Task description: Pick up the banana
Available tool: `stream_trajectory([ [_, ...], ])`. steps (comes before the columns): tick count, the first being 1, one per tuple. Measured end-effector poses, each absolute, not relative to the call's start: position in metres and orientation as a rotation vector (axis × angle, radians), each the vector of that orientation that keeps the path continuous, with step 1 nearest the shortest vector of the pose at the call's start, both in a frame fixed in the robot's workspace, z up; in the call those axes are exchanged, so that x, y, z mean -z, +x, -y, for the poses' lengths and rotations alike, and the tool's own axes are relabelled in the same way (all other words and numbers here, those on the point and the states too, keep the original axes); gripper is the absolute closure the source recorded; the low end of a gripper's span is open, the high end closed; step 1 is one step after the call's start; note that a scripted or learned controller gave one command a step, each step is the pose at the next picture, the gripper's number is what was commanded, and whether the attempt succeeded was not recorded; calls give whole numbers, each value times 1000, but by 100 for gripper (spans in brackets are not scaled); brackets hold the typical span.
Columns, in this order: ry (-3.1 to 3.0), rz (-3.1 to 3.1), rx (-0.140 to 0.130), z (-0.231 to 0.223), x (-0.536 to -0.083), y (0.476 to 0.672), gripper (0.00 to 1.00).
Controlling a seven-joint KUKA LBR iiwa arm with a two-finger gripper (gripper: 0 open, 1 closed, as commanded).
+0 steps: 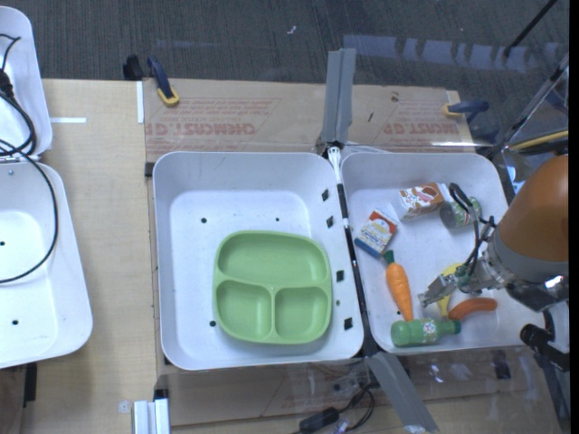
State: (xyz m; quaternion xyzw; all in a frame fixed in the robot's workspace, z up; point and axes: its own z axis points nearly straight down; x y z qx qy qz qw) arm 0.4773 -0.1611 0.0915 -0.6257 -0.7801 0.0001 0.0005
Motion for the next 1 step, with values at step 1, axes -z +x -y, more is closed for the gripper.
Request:
stream_trajectory([
  [1, -1969, 2446, 0, 161, -100, 477, 100],
])
